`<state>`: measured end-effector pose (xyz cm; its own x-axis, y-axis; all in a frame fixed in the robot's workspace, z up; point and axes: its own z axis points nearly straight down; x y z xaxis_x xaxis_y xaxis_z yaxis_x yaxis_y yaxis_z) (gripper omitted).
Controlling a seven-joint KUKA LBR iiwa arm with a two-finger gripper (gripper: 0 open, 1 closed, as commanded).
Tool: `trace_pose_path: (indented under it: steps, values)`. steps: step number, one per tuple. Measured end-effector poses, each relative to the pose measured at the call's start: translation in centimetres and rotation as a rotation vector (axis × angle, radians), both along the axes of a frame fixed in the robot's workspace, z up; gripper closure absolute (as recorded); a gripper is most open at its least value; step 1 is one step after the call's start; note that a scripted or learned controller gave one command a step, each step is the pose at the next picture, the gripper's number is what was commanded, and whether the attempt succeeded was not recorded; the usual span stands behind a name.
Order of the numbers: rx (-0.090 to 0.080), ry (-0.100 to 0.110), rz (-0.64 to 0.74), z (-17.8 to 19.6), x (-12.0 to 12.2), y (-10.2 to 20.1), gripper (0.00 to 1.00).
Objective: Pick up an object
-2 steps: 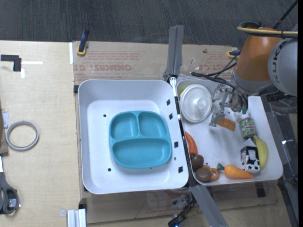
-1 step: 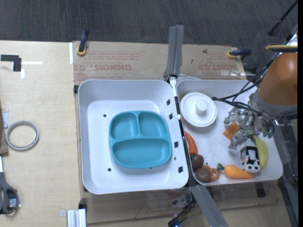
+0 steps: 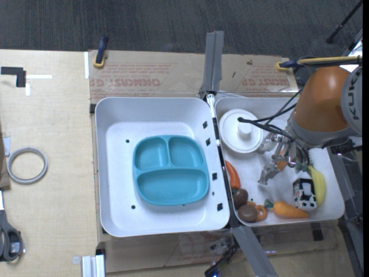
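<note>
Left bin (image 3: pixel 109 154) holds teal divided plate (image 3: pixel 171 170), open margin all round. Right bin (image 3: pixel 331 209) crowded: white lid (image 3: pixel 242 131), banana (image 3: pixel 317 184), carrot (image 3: pixel 288 210) along front wall. Gripper (image 3: pixel 271 172) low mid-bin, fingers slightly apart, holding nothing. Tape roll (image 3: pixel 26 165) on bench.

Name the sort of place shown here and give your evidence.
Probably a robotics lab test bench: a robot arm reaches over two white bins, one holding toy food such as a carrot, beside a taped cardboard sheet.
</note>
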<state>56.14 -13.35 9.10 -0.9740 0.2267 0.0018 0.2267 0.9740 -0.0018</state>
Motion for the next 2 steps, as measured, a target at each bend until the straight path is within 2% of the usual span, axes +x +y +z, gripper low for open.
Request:
trace_pose_path:
  steps: [1,2]
  values:
    - [-0.001,-0.005,0.003,1.0,0.2,0.1,1.0]
    - [0.0,-0.006,-0.063,13.9,-4.0,2.3,1.0]
